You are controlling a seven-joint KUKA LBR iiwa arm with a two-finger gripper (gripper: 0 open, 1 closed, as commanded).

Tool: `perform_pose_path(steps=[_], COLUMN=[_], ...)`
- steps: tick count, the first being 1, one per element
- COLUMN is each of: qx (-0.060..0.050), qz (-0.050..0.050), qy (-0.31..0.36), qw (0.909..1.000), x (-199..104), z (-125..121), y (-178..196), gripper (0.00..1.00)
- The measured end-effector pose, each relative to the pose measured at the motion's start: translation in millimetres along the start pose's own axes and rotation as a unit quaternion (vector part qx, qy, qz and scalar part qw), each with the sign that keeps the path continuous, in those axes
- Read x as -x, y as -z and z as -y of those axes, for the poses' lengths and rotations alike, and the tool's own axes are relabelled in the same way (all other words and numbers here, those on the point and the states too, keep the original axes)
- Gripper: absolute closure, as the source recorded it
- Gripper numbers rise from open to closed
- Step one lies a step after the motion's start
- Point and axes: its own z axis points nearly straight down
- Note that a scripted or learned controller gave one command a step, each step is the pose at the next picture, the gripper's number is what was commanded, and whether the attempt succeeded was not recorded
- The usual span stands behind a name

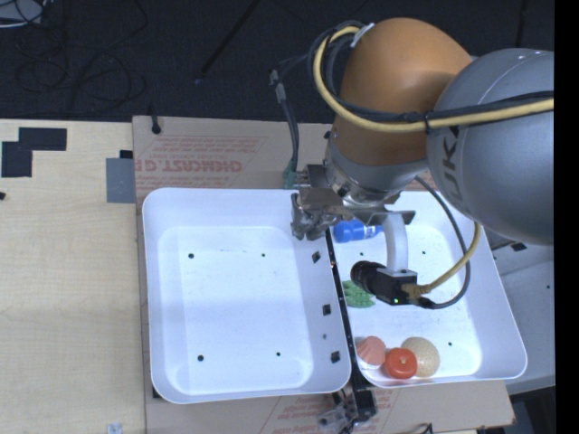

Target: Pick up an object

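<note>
Just beside claw [313, 213], small blue cylinder [355, 232] (on its side) in right bin [472, 319]; claw state: cannot tell.

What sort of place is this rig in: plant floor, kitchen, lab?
Most likely a robotics lab grasping cell. Two shallow white bins sit on a printed cardboard sheet on a pale bench, small toy-like items lie in the right bin, and loose cables trail over the dark surface behind.
</note>
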Motion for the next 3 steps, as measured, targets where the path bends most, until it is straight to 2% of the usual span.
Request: perform_pose_path(steps=[1,2,3], qx=[-0.001,-0.009,0.0], qz=[0.001,0.003,0.002], qy=[-0.003,-0.003,-0.005], qw=[1.0,1.0,1.0], x=[-12.6,-42.6,-50.3], z=[-12.2,5.7,-31.3], y=[28.6,-79.9,-27.1], gripper=[1.0,1.0,1.0])
